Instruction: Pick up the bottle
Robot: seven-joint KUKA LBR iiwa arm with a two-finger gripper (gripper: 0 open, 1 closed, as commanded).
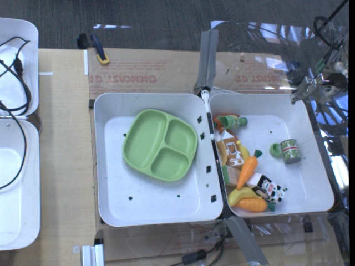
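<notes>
We spotted the bottle (232,122) in the right bin (310,148), up in its far-left corner, right against the divider between the two bins. It was small, with a green body and cap and an orange-red part at its left end. It lay flat on its side, long axis running roughly left to right across the view, the green cap end pointing right toward the open middle of the bin, the orange end toward the divider.

Just in front of it we saw a clutter running along the bin's left wall: an orange-and-white carton (232,151) touching or nearly touching the bottle, then a carrot (249,171) lying slantwise, a banana (242,194), a second orange vegetable (252,205) and a black-and-white carton (270,189) at the near end. Well apart to the right sat a green-and-grey can (288,151) on the bin floor. The bottle's right side and top looked open.

In the left bin (111,165) we had a green divided plate (161,144), nothing else on it.

The gripper (310,87) hung at the far-right corner, above the right bin's rim, well clear of the bottle. We could not tell how wide it stood, and nothing showed in its grasp.
</notes>
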